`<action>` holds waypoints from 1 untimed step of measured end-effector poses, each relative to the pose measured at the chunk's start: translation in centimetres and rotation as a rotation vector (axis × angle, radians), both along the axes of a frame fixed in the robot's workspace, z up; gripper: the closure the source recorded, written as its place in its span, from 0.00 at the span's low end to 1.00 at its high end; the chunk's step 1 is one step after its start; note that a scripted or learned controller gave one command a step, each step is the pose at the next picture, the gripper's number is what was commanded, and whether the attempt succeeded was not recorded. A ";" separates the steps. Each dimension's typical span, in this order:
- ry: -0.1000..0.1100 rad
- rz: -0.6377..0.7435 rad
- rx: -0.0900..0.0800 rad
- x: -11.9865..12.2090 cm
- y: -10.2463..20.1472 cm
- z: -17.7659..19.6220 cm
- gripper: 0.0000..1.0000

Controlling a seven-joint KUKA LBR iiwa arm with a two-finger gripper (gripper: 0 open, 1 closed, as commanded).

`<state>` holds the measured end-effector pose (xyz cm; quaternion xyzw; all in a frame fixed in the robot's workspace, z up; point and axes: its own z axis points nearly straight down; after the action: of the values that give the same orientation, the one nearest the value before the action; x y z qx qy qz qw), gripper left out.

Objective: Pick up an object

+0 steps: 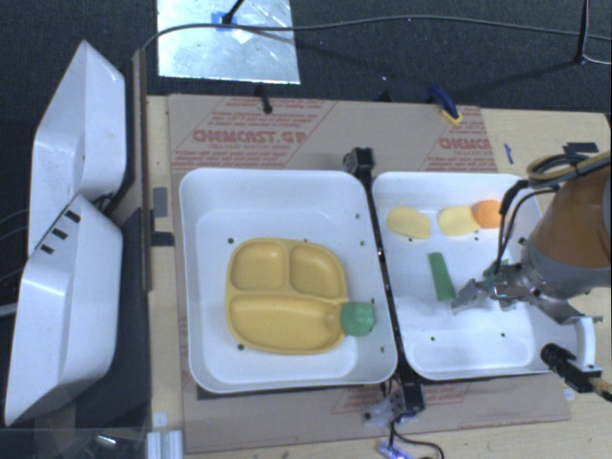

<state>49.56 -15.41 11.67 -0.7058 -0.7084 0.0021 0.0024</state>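
Gripper (470, 298) hovering lower right of frame, fingers' state unclear, just beside green block (441, 276) lying in right bin (459, 360). Block looking light, stiff; best pinching across its narrow sides.

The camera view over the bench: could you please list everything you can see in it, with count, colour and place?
bins: two, white, side by side on the brown board.
divided tray: one, yellow, in the left bin.
round object: one, green, left bin, at the tray's right edge.
flat pieces: two, pale yellow, far part of the right bin.
orange object: one, orange, right bin, beside the right-hand yellow piece.
green block: one, green, elongated, middle of the right bin.
white housings: two, white, left of the bench.
metal sheet: one, silvery, on the dark floor beyond the bench.
arm: one, grey and orange, over the right bin's right side.
gripper: one, grey, just right of the green block.
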 end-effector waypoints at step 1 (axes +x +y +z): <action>-0.007 0.000 0.000 5.7 2.3 -3.4 0.00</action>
<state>55.29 -13.11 8.29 -0.7058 -0.7084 -0.0002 -0.0001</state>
